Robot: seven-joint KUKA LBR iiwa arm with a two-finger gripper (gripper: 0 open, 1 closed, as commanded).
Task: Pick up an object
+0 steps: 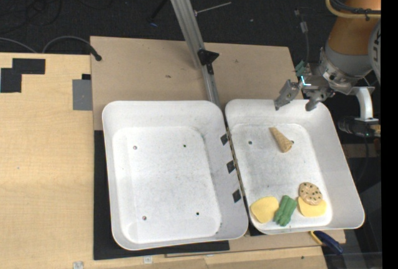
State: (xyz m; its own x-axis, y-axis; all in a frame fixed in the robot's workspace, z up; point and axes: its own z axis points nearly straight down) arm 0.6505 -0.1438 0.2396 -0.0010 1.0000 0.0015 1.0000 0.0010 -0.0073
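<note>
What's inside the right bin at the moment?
The right bin holds a tan cone, a yellow piece, a green piece and a cookie on another yellow piece, which it partly covers.

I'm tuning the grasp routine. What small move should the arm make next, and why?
Probably lower toward the tan cone. The gripper hangs open above the right bin's far rim holding nothing, and the cone lies nearest it, apart from the other pieces.
</note>
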